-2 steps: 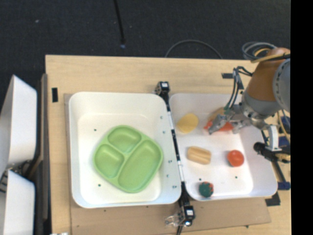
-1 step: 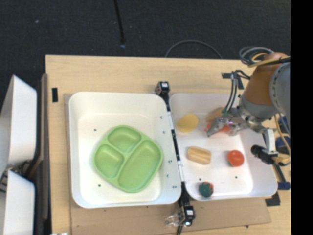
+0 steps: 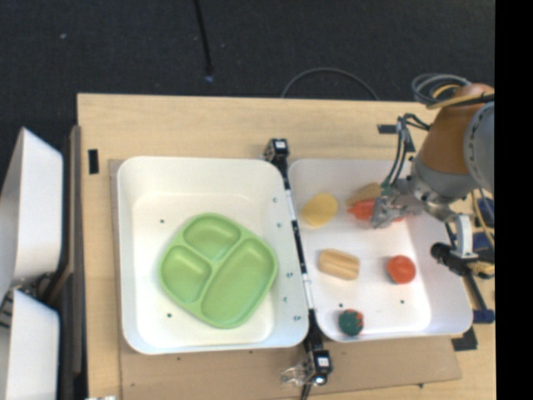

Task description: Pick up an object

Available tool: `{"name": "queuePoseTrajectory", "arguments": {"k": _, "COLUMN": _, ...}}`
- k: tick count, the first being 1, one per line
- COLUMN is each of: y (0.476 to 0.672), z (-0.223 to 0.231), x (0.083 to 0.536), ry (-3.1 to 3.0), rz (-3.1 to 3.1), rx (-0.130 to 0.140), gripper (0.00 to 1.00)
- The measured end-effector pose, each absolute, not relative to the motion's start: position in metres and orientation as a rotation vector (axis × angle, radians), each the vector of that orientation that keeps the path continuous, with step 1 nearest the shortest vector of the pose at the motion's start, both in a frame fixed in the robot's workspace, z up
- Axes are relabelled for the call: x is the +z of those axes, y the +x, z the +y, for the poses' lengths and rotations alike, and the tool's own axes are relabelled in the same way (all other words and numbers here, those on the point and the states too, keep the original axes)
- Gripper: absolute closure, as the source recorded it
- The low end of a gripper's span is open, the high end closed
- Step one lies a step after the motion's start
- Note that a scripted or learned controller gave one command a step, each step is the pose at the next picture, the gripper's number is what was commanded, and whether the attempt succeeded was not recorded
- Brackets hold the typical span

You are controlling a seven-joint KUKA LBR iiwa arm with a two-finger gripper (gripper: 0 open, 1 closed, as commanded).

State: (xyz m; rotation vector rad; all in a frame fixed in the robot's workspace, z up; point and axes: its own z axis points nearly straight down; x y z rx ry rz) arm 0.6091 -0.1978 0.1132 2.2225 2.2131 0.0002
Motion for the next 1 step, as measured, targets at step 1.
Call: {"name": "queuePoseTrajectory", "arguments": {"k": 1, "y": 0.6162, "z": -0.1961, "x": 0.1765, "ry": 2.213, "rz": 2.22, "rx": 0.007, "gripper": 1.0}}
